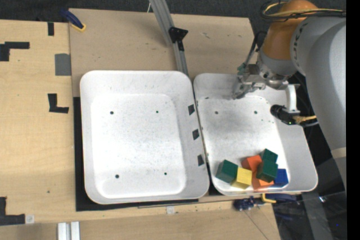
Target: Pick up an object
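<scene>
Hovering over the far edge of the right bin (292, 137), gripper (245, 87) on the grey arm (320, 64); can't tell its state from this angle. Blocks clustered in right bin's near corner: green block (227, 170), yellow block (244, 177), orange block (252, 162), dark green block (269, 163), blue block (281, 177), all touching or just beside each other. Left bin (135, 132) alongside. Light wood worktop (34, 115) with black tape marks; dark floor behind; slanted metal pole (160, 3).
</scene>
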Robot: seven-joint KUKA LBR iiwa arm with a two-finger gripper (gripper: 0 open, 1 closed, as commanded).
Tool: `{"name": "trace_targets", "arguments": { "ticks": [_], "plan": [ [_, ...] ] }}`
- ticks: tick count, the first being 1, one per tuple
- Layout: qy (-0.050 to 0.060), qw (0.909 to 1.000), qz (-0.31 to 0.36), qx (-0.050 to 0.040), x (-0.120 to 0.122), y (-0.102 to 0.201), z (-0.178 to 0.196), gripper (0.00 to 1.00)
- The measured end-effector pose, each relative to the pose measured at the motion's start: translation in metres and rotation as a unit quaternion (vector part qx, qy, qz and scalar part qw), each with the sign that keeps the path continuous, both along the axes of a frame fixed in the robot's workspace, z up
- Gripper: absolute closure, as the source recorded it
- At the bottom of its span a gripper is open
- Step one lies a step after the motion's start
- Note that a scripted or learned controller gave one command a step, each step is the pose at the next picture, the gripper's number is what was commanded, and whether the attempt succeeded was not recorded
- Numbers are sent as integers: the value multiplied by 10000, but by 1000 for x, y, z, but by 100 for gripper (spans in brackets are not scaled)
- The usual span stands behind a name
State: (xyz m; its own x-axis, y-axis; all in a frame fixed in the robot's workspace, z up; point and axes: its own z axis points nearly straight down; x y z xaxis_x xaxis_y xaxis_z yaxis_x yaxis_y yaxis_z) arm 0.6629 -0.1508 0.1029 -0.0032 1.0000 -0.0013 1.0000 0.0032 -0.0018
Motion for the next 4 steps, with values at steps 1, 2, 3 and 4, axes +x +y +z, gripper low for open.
{"name": "trace_targets", "arguments": {
  "ticks": [1,2,3,4],
  "plan": [
    [-28,10000,-6,5,5,4,44,100],
    [-37,10000,-3,4,4,14,103,100],
    [-22,10000,-9,6,5,14,130,100],
    [-11,10000,18,15,0,72,137,100]
  ]
}}
